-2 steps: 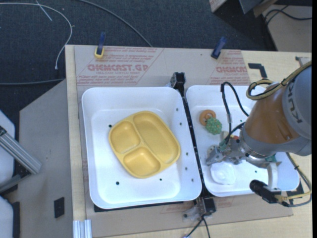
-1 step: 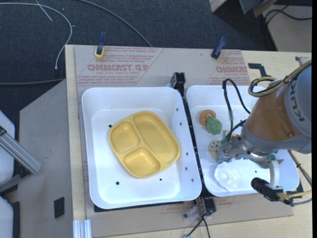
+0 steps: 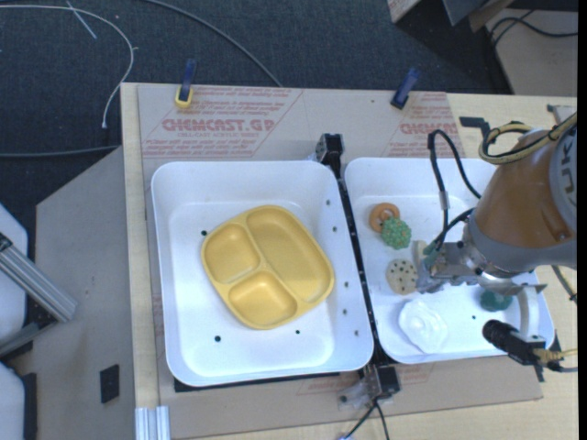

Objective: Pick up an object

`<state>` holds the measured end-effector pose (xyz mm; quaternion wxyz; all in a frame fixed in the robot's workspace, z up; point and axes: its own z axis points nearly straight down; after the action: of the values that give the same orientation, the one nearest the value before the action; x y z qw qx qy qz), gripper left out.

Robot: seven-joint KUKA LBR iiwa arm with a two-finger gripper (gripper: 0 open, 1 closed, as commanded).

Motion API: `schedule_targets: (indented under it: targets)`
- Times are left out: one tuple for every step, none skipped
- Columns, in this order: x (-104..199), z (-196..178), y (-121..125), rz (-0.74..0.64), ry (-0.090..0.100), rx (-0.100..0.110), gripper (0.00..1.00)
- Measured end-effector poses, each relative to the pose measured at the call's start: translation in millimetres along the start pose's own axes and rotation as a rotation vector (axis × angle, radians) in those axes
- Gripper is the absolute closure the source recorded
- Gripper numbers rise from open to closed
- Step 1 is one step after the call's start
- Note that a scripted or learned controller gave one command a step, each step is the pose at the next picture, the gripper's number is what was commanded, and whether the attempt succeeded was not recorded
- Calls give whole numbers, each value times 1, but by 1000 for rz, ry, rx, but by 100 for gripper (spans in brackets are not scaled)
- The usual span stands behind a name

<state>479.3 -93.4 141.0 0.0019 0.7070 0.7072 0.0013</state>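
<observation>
In the right bin (image 3: 459, 177) lie an orange ring (image 3: 382, 214), a green broccoli piece (image 3: 397, 235) just below it, a speckled round cookie (image 3: 401, 275) and a white lump (image 3: 423, 324) near the front. A teal object (image 3: 496, 297) peeks out under the arm. My gripper (image 3: 429, 269) is down in this bin, right beside the cookie's right edge and above the white lump. The wrist hides what lies under the gripper.
The left bin (image 3: 183, 246) holds a yellow tray (image 3: 266, 266) with three compartments. A black divider (image 3: 353, 246) runs between the bins. The orange-banded arm (image 3: 523, 214) covers the right bin's right side. Cables (image 3: 449, 168) trail over the back.
</observation>
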Motion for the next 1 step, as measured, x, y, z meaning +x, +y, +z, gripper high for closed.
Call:
schedule_targets:
  targets:
    - [10, -56, 5, -2, 1, -2, 100]
